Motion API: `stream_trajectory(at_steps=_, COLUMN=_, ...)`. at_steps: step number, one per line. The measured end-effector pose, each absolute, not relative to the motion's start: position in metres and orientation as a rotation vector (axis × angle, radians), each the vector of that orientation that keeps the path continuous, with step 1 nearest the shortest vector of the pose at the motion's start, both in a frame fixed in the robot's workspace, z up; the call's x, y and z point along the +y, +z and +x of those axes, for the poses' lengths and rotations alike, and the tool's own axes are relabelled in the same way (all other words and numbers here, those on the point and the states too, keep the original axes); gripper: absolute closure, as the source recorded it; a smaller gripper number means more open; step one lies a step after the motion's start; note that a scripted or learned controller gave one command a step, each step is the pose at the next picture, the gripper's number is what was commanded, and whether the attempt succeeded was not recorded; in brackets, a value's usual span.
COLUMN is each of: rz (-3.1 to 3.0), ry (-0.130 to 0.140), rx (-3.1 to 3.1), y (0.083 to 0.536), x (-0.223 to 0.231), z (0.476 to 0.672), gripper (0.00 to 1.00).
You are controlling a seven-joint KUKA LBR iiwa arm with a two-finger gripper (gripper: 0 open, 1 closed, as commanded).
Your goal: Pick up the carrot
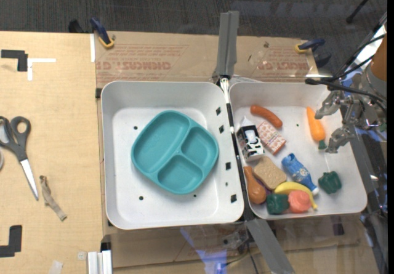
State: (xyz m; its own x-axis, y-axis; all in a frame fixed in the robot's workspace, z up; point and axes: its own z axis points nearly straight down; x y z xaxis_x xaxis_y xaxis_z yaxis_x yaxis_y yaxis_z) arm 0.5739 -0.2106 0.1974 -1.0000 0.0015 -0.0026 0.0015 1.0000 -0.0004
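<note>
The carrot (315,124) is a short orange piece lying near the right wall of the right bin (295,95). My gripper (330,124) hangs just to the right of it, at the bin's right edge. Its two grey fingers (324,108) are spread apart, one beyond the carrot's far end and one by its near end. Nothing is between them, and the carrot rests on the bin floor beside the fingertips.
The right bin also holds a sausage (266,116), a pink wafer (271,137), a small black-and-white box (250,142), bread (269,172), a blue bottle (297,168), a banana (295,188) and a green pepper (330,182). A teal divided plate (175,153) lies in the left bin.
</note>
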Motion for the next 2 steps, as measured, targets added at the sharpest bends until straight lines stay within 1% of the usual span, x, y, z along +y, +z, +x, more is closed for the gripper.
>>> stream_trajectory(at_steps=1, rz=0.201, ry=-0.002, rx=3.129, y=0.094, x=-0.221, z=0.644, gripper=0.0)
stream_trajectory(at_steps=2, rz=0.194, ry=-0.006, rx=3.122, y=0.105, x=-0.22, z=0.646, gripper=1.0)
